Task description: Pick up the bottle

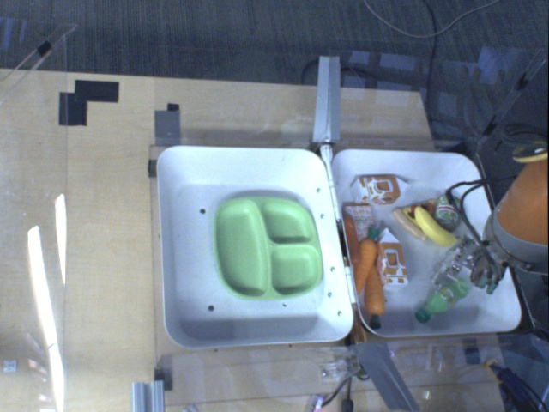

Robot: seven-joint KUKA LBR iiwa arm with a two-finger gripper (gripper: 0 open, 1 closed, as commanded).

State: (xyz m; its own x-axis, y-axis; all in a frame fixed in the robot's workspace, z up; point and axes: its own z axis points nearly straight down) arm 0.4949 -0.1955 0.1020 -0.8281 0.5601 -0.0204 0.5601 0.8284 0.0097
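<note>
A small green bottle (pixel 441 301) lies on its side near the front of the right bin (pixel 506 316), its dark cap pointing to the front left. My gripper (pixel 466 269) hangs just above and to the right of the bottle's upper end, close to it. The arm's orange band (pixel 523 209) shows at the right edge. I see nothing between the fingers.
The right bin also holds a carrot (pixel 370 273), a banana (pixel 426 225), two snack packets (pixel 380 188) and a small can (pixel 446 206). The left bin (pixel 180 230) bears a green divided tray (pixel 268 245). A metal divider (pixel 327 101) stands between the bins.
</note>
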